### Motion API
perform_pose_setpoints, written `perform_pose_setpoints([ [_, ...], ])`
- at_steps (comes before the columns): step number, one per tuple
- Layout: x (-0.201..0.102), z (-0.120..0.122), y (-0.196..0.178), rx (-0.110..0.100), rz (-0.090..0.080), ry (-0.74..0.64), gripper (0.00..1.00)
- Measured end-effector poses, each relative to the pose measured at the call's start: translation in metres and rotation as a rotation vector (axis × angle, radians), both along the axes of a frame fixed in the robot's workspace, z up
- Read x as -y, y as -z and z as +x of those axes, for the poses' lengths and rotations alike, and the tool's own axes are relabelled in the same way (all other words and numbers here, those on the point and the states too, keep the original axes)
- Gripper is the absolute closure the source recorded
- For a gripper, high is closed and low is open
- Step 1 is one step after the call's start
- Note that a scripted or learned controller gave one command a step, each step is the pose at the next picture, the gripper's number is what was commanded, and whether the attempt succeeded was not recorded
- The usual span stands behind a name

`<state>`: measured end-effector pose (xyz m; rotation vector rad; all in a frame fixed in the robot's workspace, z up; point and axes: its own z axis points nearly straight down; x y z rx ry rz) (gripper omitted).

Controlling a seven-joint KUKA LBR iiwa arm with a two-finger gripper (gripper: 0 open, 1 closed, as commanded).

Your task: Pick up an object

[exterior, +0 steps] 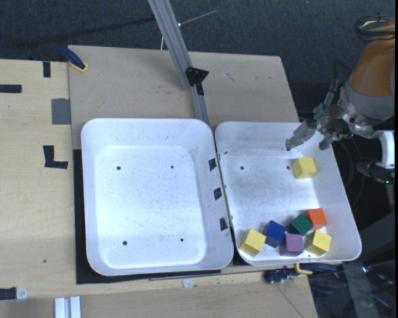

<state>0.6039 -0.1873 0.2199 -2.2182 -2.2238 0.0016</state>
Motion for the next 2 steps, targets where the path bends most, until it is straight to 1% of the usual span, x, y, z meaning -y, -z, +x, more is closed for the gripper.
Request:
perform_pose_setpoints([
  [1,0.000,0.000,0.000,0.000,-0.001,0.000,0.00],
  [2,-0.007,0.005,0.048,-0.004,0.000,0.000,0.00],
])
